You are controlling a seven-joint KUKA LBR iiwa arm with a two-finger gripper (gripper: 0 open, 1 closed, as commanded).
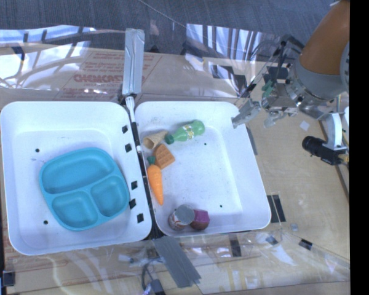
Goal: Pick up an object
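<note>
Pick not started — claw (258,112) up at the right bin's (249,165) far right corner, nothing in it.

Claw fingers look spread w/ empty air between. All candidates lie loose in the right bin: green bottle (186,131), carrot (155,183), waffle cone (154,141), jar (187,218). Left: approach, descend, grip, lift — i.e. everything.

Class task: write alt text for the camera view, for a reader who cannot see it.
A grey robot arm's two-finger gripper hangs over the upper right corner of the right white bin, which holds a green toy bottle, an orange toy carrot and other small toys. The left white bin holds a blue divided plastic tray.
</note>
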